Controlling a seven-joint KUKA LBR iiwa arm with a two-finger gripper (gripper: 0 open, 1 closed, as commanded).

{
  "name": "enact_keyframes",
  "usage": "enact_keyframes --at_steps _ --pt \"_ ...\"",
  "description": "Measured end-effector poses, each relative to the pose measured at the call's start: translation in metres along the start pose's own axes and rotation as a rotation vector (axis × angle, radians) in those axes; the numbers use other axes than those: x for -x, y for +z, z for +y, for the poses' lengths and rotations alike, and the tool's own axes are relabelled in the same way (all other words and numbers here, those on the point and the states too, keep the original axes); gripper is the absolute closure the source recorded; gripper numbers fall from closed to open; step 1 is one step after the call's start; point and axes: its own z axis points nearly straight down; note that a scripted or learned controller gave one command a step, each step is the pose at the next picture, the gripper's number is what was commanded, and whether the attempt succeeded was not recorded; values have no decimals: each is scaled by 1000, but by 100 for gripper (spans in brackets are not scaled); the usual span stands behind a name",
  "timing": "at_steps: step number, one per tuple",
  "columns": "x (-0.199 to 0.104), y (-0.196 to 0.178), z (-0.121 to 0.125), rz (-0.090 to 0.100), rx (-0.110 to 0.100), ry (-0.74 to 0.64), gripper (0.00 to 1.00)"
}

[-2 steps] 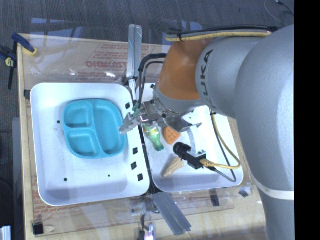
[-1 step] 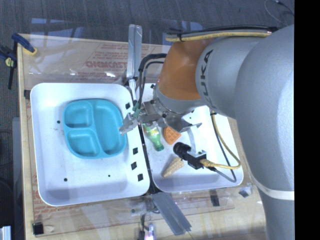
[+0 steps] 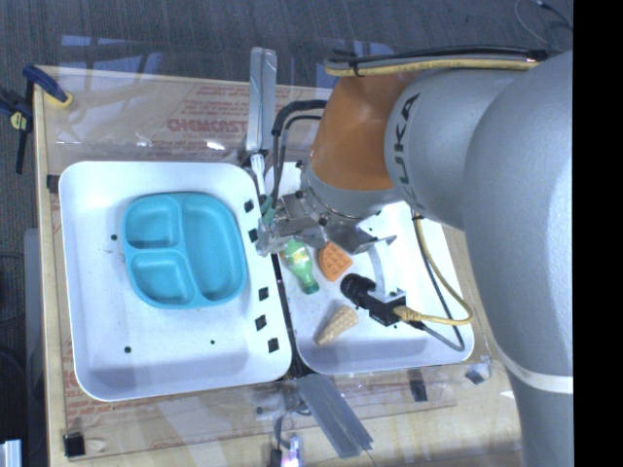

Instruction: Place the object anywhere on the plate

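A blue plate (image 3: 185, 249) with three compartments lies in the left bin (image 3: 97, 358). In the right bin (image 3: 428, 343) a green toy bottle (image 3: 303, 269) with a yellowish top lies near the left wall. Beside it is an orange waffle-like piece (image 3: 334, 261), and a tan cone (image 3: 337, 325) lies nearer the front. My gripper (image 3: 276, 230) hangs over the divide between the bins, just above and left of the green bottle's top. The wrist hides its tips, and I cannot tell whether it touches the bottle.
The large grey arm with its orange band (image 3: 360, 144) covers most of the right bin's back and right side. A black cable connector (image 3: 368, 298) with a yellow cable dangles over the right bin. Black markers dot the bins' shared edge.
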Motion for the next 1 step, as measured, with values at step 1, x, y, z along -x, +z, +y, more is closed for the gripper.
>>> enact_keyframes --at_steps 1 --pt "0 0 0 0 0 0 0"
